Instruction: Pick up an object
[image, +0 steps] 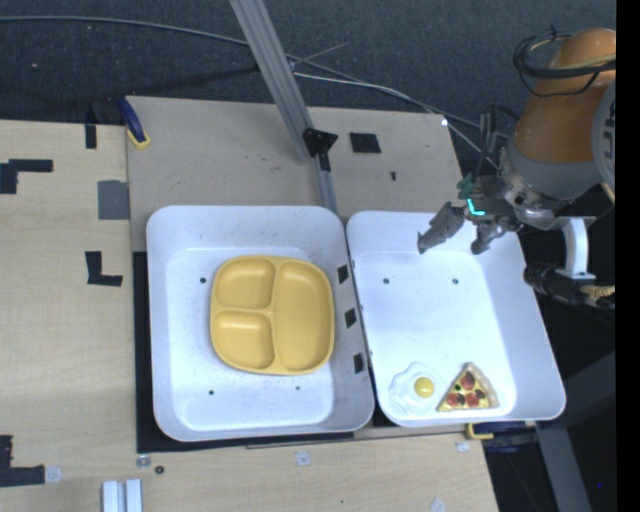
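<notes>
Pincer (462, 240) spread, holding nothing, poised over far end of right bin (520, 300). Fried egg (414, 387) and pizza slice (470, 389) lie well apart from it at near end. Yellow plate (271, 315) sits off in the left bin. Judged: 0 picks done; descent, grasp, lift remain.

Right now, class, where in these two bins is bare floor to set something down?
Free: the right bin between the hand and the fried egg; the left bin around the yellow plate. Crowded: the egg and pizza slice corner.

No text, label or number is legible.
</notes>
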